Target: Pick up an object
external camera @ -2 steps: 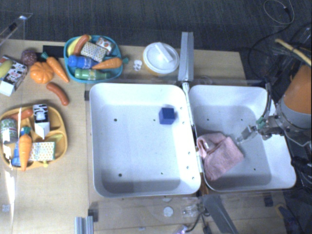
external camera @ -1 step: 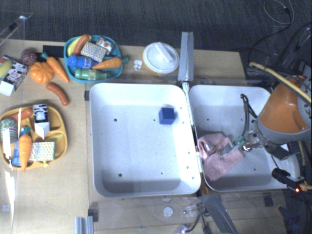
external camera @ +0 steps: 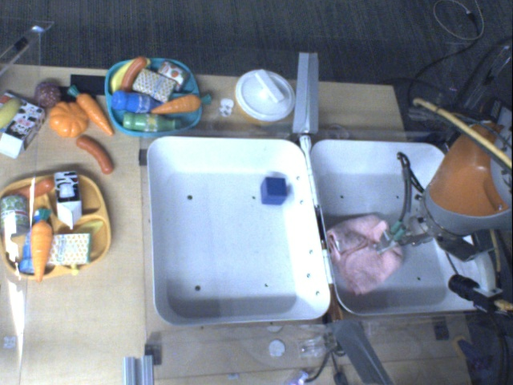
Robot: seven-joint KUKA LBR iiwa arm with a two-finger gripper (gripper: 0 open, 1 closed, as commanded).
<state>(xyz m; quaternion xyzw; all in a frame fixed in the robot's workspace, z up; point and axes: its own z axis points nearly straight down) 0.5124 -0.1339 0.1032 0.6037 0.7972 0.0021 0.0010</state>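
While the gripper (external camera: 396,237) sits low in the right bin (external camera: 361,159), at the right edge of the pink cloth (external camera: 361,253), I cannot tell its state. The cloth lies crumpled against the bin's left wall (external camera: 321,223). I judge a soft fold may slip out or drag along. Room is open toward the bin's far side. The blue cube (external camera: 274,189) sits alone in the left bin (external camera: 200,247).

soft crumpled pink cloth (external camera: 362,255), smooth matt blue block (external camera: 274,189), smooth white plastic bins (external camera: 232,160)
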